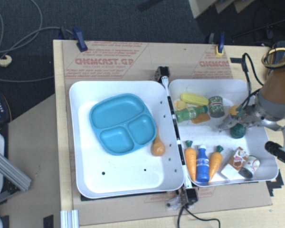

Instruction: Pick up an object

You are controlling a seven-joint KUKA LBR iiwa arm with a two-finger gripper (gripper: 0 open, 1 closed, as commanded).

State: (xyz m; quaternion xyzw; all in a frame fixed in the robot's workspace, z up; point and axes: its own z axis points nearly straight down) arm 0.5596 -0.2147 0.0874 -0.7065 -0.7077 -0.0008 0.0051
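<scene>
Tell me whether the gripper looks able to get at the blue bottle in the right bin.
Probably yes: the gripper hovers above that bin, and the blue bottle lies uncovered, though carrots flank it closely.

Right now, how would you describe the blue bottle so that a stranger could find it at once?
Look at the right bin, the one crowded with toy food, and go to its near edge. There the blue bottle lies between two carrots. It is the only blue thing in that bin, with a white cap and a red band, while its neighbours are orange.
</scene>
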